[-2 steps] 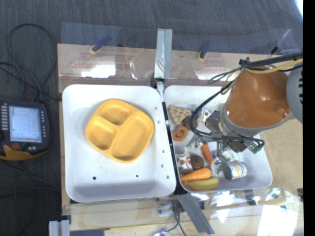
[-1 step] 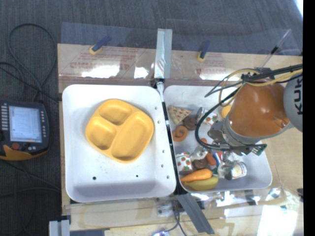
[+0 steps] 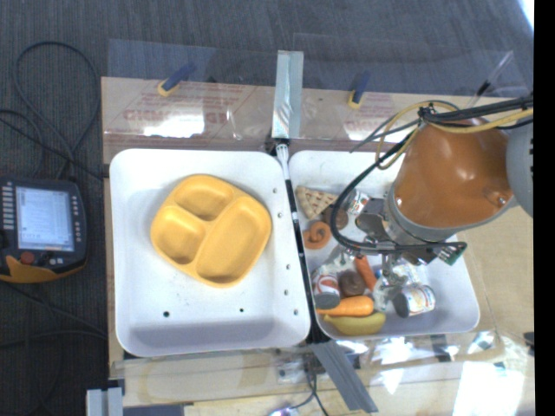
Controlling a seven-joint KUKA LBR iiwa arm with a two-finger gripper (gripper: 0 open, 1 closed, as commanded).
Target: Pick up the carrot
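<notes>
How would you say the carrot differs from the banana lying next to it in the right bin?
The carrot is orange, while the banana is yellow. The carrot lies farther from the bin's near rim; the banana sits right along it. The carrot looks slimmer and tapered, the banana thicker and gently curved. Both lie flat, side by side and touching, left of the gripper.

bins (image 3: pixel 130 232): glossy white plastic; plate (image 3: pixel 211 229): smooth yellow plastic; bench (image 3: pixel 130 102): matt wood
</notes>
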